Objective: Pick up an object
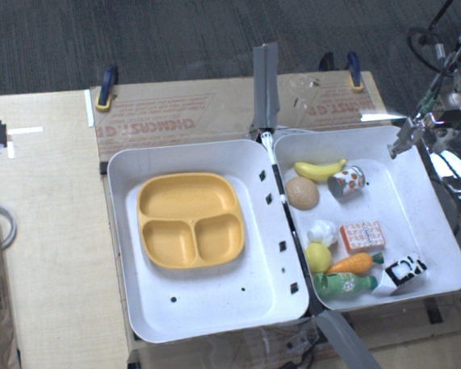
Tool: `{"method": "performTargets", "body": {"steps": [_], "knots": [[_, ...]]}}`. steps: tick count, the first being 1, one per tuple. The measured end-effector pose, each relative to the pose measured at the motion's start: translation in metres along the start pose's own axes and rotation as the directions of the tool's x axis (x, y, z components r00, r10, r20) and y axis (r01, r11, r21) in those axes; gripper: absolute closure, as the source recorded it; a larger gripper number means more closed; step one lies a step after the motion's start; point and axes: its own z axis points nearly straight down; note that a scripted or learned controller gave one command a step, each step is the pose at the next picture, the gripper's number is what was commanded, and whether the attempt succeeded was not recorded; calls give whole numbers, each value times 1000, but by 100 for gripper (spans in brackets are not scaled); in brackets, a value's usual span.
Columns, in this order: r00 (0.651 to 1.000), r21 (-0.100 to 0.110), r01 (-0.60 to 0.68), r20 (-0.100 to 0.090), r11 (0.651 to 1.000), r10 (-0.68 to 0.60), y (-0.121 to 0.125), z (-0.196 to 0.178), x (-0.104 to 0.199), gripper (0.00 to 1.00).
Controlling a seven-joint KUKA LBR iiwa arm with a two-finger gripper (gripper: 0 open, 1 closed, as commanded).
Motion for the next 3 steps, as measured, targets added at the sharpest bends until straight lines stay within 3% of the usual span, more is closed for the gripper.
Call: {"method": "performTargets", "body": {"steps": [1,2,3], "knots": [[1000,0,3,1,1000,-3,1,-9,0,100],[993,-3,118,2,993,-118,32,-157,-15,100],[968,-2,252,3,968,-252,62,-191,-12,100]]}}
